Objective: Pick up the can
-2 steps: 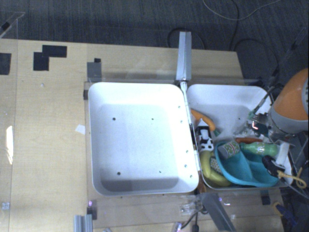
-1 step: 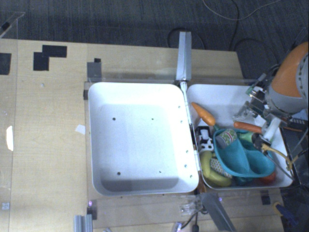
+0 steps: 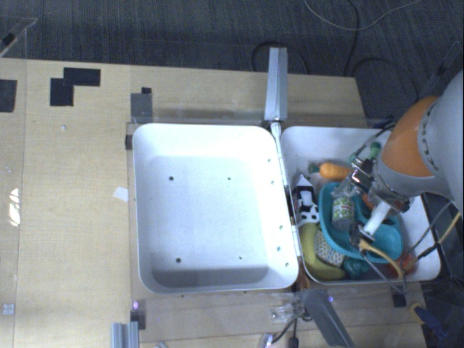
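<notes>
Just beside the gripper, a can in clutter

Your arm enters from the right edge of the scene, its grey body large and blurred at the far right. The orange band sits just above the wrist, angled down and to the left. Below it, the wrist hardware slopes toward the near left, ending in the gripper, which is lowered into the right side of the scene.
</notes>
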